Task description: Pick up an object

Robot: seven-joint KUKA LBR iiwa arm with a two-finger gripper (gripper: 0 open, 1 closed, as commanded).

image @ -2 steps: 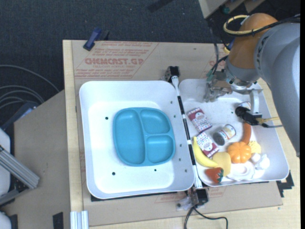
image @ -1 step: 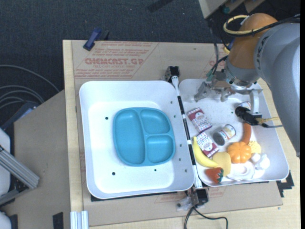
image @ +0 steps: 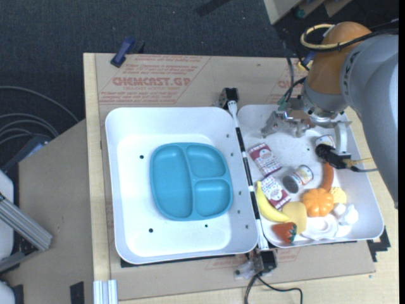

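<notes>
My gripper (image: 305, 121) hangs over the far end of the right bin (image: 370, 215), below the orange wrist band. It is above bare bin floor, apart from the toys. Nearest to it are a red snack packet (image: 264, 157) and a brown sausage (image: 327, 175). Further forward lie a small tin can (image: 297, 180), a second red packet (image: 276, 192), an orange pumpkin (image: 317, 201), a banana (image: 276, 209), a red pepper (image: 286, 232) and some white pieces (image: 329, 224). Nothing is seen held.
The left bin (image: 126, 138) holds a blue divided plate (image: 190, 180) in its middle. A black clamp (image: 230, 97) sits on the divider between the bins at the back. A blue clip (image: 122, 52) lies at the bench's far left corner.
</notes>
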